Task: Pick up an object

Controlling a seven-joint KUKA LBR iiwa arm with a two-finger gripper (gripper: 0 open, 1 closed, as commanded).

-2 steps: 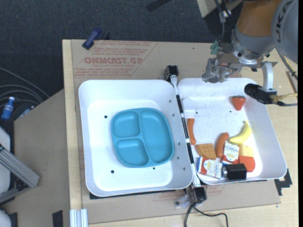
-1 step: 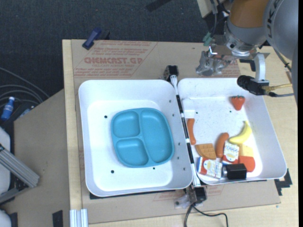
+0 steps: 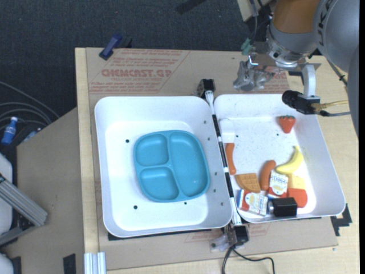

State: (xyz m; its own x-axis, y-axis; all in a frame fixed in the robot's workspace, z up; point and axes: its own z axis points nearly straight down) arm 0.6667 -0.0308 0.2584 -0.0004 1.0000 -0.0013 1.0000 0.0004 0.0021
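Clutter fills the near half of your right bin (image 3: 328, 153): a banana (image 3: 291, 161), a strawberry (image 3: 287, 123), a small carton (image 3: 278, 183), a black block (image 3: 283, 208) and other toy foods. Your end effector (image 3: 251, 76) hangs past that bin's far rim, over the bare surface (image 3: 142, 67), with nothing between its fingers; how wide they stand you cannot tell. The strawberry lies nearest, toward the camera and a little to the right. The left bin (image 3: 108, 153) holds a blue divided plate (image 3: 170, 165).
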